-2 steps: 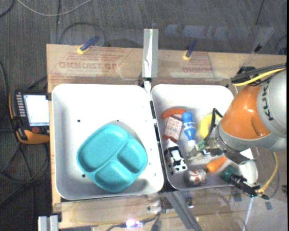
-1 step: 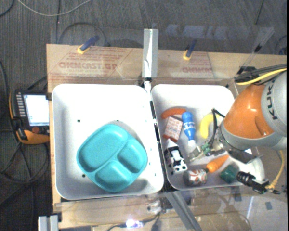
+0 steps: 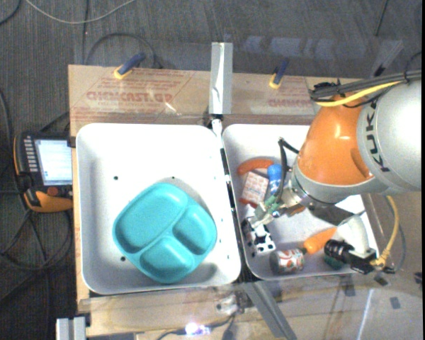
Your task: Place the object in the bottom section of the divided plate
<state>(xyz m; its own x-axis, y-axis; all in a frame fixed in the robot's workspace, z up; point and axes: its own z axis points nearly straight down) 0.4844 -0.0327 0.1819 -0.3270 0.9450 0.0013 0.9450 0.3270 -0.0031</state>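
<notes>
The pincer (image 3: 269,207) hangs low over the right bin (image 3: 235,154), right of the turquoise plate (image 3: 166,231); its grip can't be told. "KUKA" marks the arm (image 3: 382,140).

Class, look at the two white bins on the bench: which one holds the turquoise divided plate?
The left bin holds the turquoise divided plate. The right bin holds a jumble of small items instead, and the arm reaches over it.
</notes>
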